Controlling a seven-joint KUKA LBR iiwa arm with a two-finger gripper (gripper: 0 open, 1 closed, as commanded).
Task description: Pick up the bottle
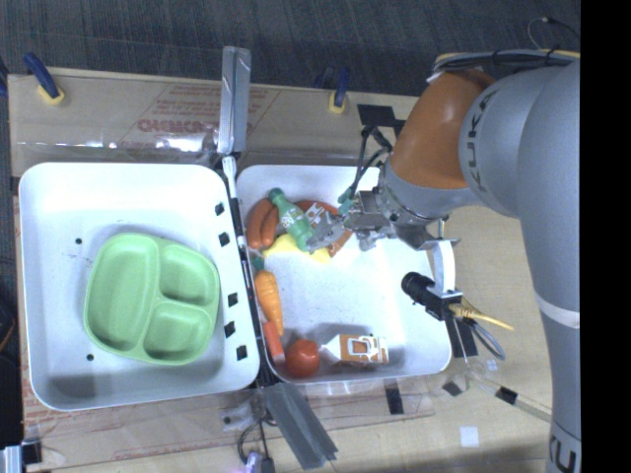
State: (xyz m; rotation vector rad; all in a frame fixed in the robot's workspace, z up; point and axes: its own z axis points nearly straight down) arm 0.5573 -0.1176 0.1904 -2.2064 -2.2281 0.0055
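Two white bins [39,264], then one green plate [148,299] left of the bottle [291,218], one carrot [268,299] below it, and the gripper [340,227] just right, grip state unclear.

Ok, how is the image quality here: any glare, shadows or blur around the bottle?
Camera view: light is even; the right bin shows soft shadows under the arm; the green bottle and the claw look slightly soft; the left bin is bright white but not blown out.
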